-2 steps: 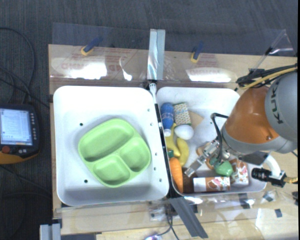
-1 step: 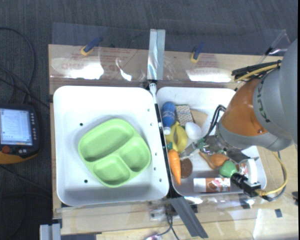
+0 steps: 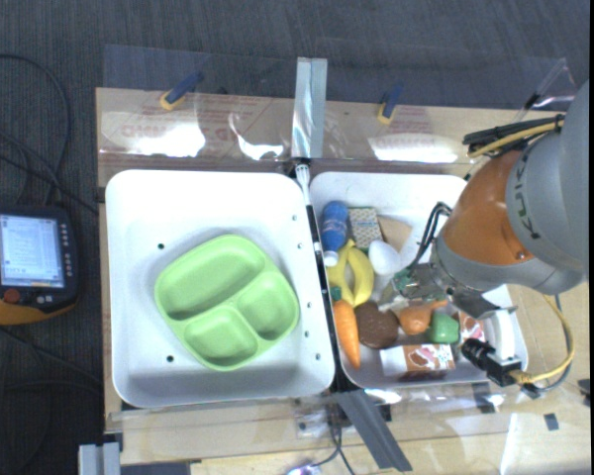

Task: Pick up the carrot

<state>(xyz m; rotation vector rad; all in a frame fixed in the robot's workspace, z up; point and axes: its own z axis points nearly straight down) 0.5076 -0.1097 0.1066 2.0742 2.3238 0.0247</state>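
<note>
Two white bins sit side by side on the bench; the carrot [image 3: 346, 332] lies in the right bin [image 3: 416, 188] against its left wall, long axis running near to far. The gripper [image 3: 421, 290] hangs to the carrot's right, a brown piece [image 3: 378, 329] between them; whether it is open I cannot tell.

Bright, even light; glare on plastic sheet [image 3: 168, 139].

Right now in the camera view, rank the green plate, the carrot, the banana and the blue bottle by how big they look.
1. green plate, clearly largest
2. carrot, banana and blue bottle: all look alike in size, so I won't rank them.
</note>
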